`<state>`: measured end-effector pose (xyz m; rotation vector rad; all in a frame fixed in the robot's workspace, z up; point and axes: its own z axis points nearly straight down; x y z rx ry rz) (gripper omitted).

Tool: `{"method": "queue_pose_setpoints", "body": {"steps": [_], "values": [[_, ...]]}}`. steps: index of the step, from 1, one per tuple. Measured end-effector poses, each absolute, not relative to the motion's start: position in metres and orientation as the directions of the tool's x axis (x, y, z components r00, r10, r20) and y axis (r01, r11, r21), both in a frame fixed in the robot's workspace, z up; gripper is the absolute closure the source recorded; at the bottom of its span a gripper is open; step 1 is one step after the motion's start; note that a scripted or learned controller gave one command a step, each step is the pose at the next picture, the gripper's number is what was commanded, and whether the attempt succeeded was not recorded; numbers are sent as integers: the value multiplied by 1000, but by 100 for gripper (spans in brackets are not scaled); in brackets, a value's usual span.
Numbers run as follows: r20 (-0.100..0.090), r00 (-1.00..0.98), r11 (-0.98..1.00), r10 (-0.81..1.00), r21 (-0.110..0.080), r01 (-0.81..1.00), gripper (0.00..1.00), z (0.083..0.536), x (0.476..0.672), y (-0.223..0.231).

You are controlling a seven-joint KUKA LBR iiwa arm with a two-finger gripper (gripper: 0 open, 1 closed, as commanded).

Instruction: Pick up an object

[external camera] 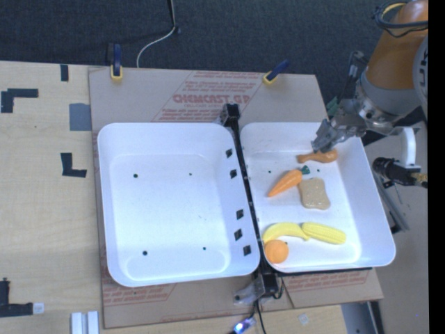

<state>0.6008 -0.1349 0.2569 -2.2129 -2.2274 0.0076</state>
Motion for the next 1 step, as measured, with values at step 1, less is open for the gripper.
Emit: {"method": "queue_pose_setpoints", "body": {"steps": [1], "values": [[-3,-7,7,1000,-5,1000,100,266,601,-135]]}}
